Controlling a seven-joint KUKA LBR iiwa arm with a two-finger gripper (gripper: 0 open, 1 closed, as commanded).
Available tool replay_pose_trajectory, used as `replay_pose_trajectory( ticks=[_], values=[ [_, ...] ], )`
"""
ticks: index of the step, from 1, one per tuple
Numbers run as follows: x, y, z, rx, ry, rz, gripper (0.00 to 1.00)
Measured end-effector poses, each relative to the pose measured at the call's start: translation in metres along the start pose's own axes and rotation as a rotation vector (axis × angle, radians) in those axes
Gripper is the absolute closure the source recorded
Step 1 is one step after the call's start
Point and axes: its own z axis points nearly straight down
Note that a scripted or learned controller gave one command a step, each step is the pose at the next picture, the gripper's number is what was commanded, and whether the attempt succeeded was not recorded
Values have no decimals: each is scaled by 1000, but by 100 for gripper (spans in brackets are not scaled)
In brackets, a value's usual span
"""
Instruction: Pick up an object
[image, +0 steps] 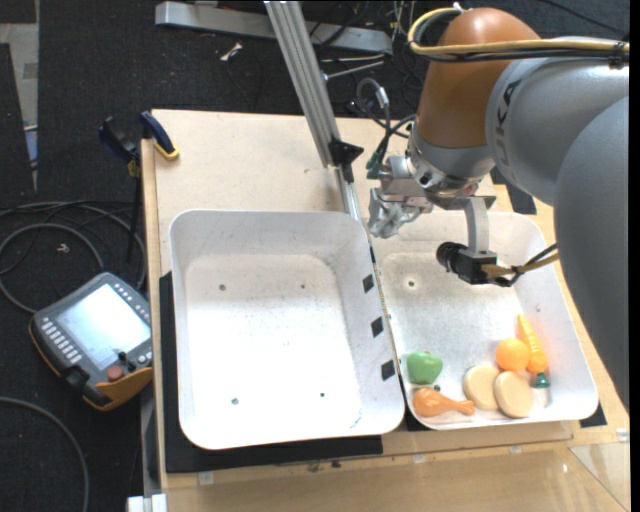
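Note:
My gripper (385, 222) hangs over the far left corner of the right bin (440, 290), close to the wall between the two bins. Nothing shows between its fingers. The objects lie together at the bin's near end, well away from the gripper: a green apple-like piece (424, 366), an orange drumstick-shaped piece (440, 403), two pale round slices (500, 390), an orange ball (512, 355) and a carrot (533, 350).
The left bin (200, 250) sits beside the right one, sharing a raised middle wall with black tabs. A slanted metal rail (310, 95) crosses behind the gripper. A black cable connector (470, 263) hangs from the wrist. A teach pendant (95, 340) lies on the floor at left.

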Motion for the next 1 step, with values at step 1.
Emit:
replay_pose_trajectory(
  ticks=[1],
  values=[
    [55, 16, -6, 0, 1, 0, 100]
  ],
)
